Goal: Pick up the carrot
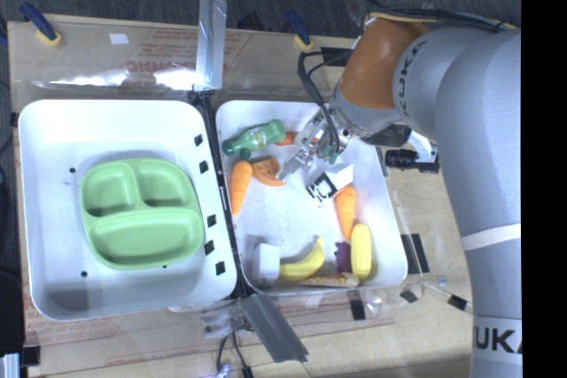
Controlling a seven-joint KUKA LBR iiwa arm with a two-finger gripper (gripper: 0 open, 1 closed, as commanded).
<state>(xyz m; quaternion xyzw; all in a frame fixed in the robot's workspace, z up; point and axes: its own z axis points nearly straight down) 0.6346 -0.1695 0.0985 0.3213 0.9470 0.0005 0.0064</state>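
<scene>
Lying lengthwise, carrot (pixel 240 184), tip seemingly downward.

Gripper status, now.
Gripper: over the right bin, near the carrot; open or shut cannot be told.

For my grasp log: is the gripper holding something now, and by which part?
Nothing shows between its fingers. The gripper hangs over the right bin, above an orange piece near the bottle. The carrot lies apart, by the bin's left wall.
</scene>
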